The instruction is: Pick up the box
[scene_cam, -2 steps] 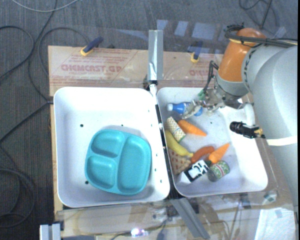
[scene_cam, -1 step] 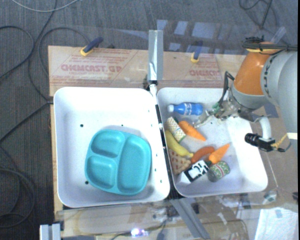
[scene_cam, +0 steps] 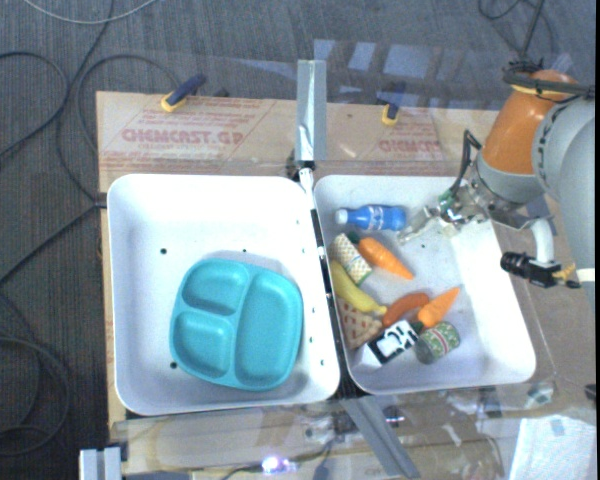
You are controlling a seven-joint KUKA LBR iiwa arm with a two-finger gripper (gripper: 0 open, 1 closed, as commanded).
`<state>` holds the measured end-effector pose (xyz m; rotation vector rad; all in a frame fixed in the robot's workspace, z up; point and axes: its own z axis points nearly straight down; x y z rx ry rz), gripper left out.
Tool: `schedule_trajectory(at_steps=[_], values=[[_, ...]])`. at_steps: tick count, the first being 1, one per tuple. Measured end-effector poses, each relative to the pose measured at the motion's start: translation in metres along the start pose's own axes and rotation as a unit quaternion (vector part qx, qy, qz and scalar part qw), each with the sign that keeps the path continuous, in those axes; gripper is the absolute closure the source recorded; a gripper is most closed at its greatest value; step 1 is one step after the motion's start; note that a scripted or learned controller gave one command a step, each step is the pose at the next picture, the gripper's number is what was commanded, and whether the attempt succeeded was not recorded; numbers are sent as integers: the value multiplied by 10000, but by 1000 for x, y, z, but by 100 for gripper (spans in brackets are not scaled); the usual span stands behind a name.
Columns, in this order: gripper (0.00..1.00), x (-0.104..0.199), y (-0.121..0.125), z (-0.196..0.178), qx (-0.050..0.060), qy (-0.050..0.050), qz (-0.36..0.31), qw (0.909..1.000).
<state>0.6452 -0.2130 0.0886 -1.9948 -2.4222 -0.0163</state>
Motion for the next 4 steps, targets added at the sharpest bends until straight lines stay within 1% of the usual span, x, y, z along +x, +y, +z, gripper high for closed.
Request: schedule_trajectory(at_steps=[1,2,3,4], values=[[0,69,35,2,102,-56,-353,9993],[0,68,38,-149,32,-62,-42,10000],[0,63,-7,-229,31,-68,1193,9928],[100,63,-7,-238,43,-94,1193,9928]])
